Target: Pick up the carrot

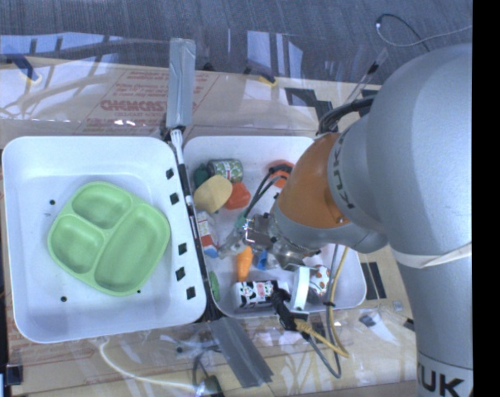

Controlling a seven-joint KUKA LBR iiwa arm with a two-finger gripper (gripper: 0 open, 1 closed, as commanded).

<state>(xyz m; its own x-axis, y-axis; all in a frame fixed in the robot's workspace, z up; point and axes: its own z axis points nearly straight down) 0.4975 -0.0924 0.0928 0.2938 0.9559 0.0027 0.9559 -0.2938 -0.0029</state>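
While my arm (415, 164) reaches in from the right, its orange band (312, 193) sits above the right bin (279, 149), and my tool (262, 242) hangs low over the middle of that bin. I cannot tell whether my tool is released or clenched, since the wrist hardware covers its working end.

The carrot (244, 262) lies on the floor of the right bin, just beside my tool on its left and lower side. It is a short orange piece, standing roughly along the bin's near-to-far direction. I cannot tell whether my tool touches it.

Other items share the right bin:
- A pale yellow rounded item (212, 193) rests near the dividing wall, beyond the carrot.
- A red-orange item (238, 196) lies touching its right side.
- A green can (226, 169) lies at the far end.
- A small black-and-white carton (256, 292) lies at the near end, just below the carrot.

The left bin (26, 222) holds a green three-compartment plate (108, 236), well apart from the carrot. Both bins rest on the table (76, 98).
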